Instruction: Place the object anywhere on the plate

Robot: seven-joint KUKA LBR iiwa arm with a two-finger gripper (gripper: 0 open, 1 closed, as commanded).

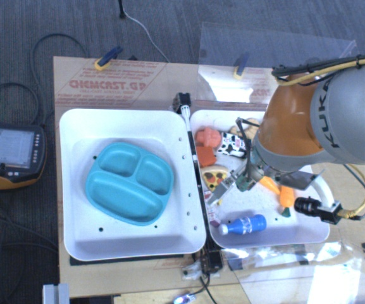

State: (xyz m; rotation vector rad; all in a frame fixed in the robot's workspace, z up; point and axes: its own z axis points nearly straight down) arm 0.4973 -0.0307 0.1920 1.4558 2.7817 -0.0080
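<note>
A blue divided plate (130, 182) lies in the left white bin (74, 233). My gripper (228, 189) hangs low over the right white bin (309, 234), just right of a pizza-slice toy (215, 178). It is open, with nothing visible between its fingers. Around it lie a red-orange toy (207, 138), a black-and-white cow-patterned piece (233, 145), an orange carrot toy (285, 197) and a blue bottle (243, 224) on its side near the front wall. The arm's wrist hides the middle of the right bin.
The bins' shared walls (193, 170) run between plate and gripper. A black tool (182, 101) sits at the far end of that divide. A teach pendant (10, 154) lies on the floor to the left. Cables and a black connector (313, 208) hang at the right.
</note>
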